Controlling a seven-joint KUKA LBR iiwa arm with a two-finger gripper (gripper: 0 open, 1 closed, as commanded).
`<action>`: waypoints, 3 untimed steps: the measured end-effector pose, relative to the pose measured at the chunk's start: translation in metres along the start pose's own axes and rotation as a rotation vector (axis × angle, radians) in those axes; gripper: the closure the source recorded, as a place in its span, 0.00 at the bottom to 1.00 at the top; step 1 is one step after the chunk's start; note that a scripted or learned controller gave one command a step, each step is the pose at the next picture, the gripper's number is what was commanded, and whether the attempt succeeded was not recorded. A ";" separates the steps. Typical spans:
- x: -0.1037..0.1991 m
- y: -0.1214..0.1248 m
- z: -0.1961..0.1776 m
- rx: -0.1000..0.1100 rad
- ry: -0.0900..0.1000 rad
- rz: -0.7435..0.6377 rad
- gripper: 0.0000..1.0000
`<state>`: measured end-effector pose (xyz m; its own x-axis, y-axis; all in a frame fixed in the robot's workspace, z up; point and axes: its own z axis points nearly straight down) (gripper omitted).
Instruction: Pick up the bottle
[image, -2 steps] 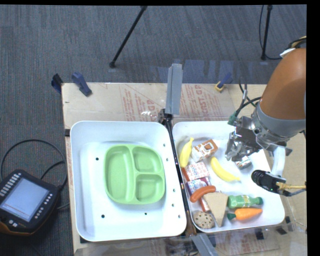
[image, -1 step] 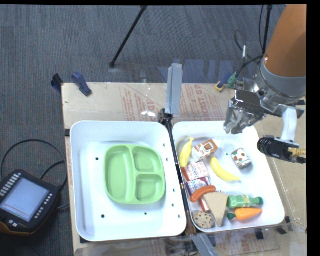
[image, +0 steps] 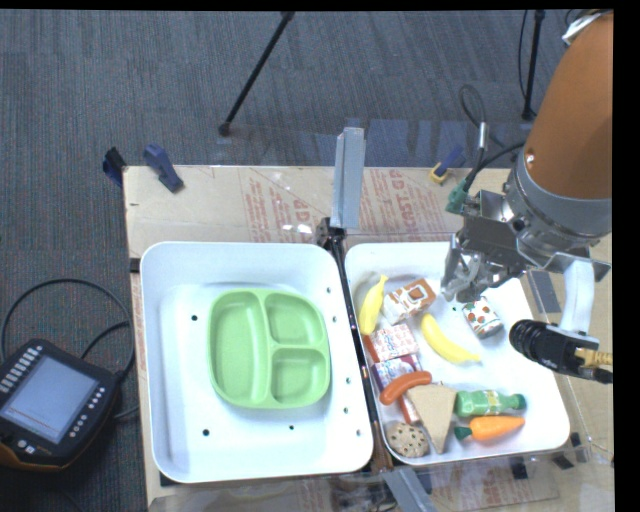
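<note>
Bottle (image: 489, 403), green, lies on its side near the front of the right bin (image: 545, 300), just above the carrot (image: 492, 428), untouched. Left bin (image: 160, 300) holds a green divided plate (image: 268, 348). Further right, gripper (image: 465, 283) hovers low over the back of the right bin, well apart from the bottle; whether it grips anything, cannot tell. Reach, grasp and lift all remain.

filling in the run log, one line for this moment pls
hand above right bin, back area | green bottle lying near front, apart from hand, not picked | green tray in left bin
</note>
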<state>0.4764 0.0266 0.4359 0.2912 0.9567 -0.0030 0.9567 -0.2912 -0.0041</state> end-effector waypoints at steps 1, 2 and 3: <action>0.025 -0.008 0.000 0.001 -0.001 0.060 1.00; 0.024 -0.007 0.001 0.001 -0.001 0.114 1.00; 0.030 -0.009 0.001 0.002 -0.001 0.153 1.00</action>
<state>0.4762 0.0576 0.4352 0.4339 0.9010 -0.0045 0.9010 -0.4339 -0.0050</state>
